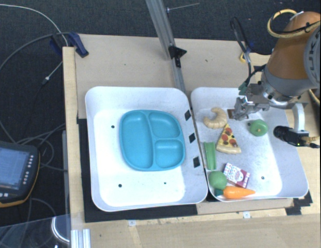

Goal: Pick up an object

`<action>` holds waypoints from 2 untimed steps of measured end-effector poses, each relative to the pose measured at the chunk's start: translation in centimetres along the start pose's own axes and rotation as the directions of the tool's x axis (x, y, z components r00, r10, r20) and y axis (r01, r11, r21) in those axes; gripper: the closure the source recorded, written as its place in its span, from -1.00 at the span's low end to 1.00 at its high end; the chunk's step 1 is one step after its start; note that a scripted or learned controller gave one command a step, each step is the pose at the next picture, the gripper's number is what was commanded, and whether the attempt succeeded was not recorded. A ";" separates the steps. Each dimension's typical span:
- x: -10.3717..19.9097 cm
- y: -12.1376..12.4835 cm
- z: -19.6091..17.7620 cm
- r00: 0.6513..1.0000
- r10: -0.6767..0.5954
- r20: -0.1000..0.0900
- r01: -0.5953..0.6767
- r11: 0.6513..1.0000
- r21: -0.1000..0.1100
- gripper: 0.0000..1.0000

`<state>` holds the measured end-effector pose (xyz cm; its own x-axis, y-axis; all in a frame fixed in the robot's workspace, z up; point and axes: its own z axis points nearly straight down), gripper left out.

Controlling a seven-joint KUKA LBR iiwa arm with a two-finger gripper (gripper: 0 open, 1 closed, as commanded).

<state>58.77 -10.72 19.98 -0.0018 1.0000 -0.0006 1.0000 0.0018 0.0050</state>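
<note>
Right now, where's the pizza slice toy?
The pizza slice toy lies in the right bin, just below the croissant and right of the green stick.

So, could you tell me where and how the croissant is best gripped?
Probably across its thick middle, coming straight down from above. The croissant lies flat in the right bin, a curved crescent whose ends taper, so the middle gives the fullest hold. The pizza slice lies close below it; the hand hovers just right of it.
</note>
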 end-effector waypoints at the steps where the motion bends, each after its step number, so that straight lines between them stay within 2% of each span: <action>1: 0.9 0.8 -5.7 1.000 -0.001 0.000 0.001 1.000 -0.003 1.00; 2: 0.9 0.9 -9.9 1.000 0.000 0.000 0.000 1.000 -0.001 1.00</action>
<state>59.63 -9.83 29.93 -0.0016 1.0000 -0.0007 1.0000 0.0016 0.0056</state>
